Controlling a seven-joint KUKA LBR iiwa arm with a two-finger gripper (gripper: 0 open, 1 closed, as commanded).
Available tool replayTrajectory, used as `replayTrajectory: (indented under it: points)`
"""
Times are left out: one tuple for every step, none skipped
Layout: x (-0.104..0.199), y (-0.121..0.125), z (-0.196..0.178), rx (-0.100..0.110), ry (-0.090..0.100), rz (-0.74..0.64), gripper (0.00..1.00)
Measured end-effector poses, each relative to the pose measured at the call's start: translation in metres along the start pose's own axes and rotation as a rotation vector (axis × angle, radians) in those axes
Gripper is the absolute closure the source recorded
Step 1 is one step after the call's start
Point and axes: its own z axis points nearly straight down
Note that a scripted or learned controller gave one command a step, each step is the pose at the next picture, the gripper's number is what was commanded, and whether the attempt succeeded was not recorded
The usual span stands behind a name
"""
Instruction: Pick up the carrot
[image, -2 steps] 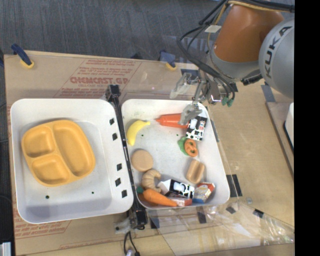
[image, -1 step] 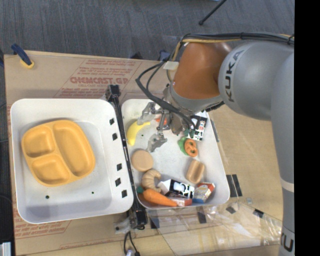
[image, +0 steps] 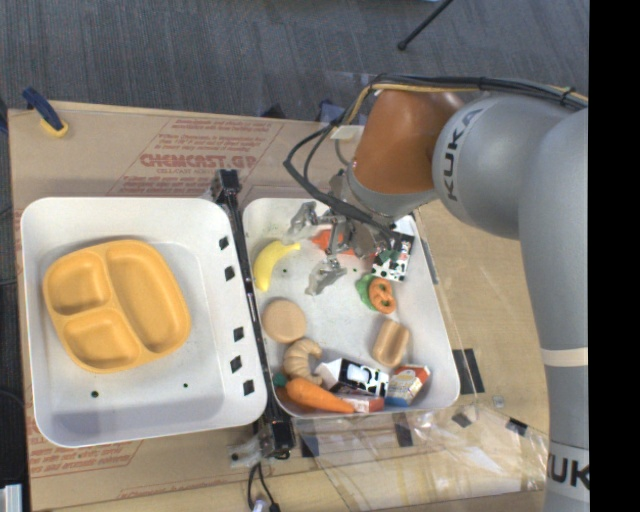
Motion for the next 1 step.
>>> replayTrajectory:
  points:
    - [-0.006,-0.0689,-0.0193,0.005,-0.005,-0.009,0.0]
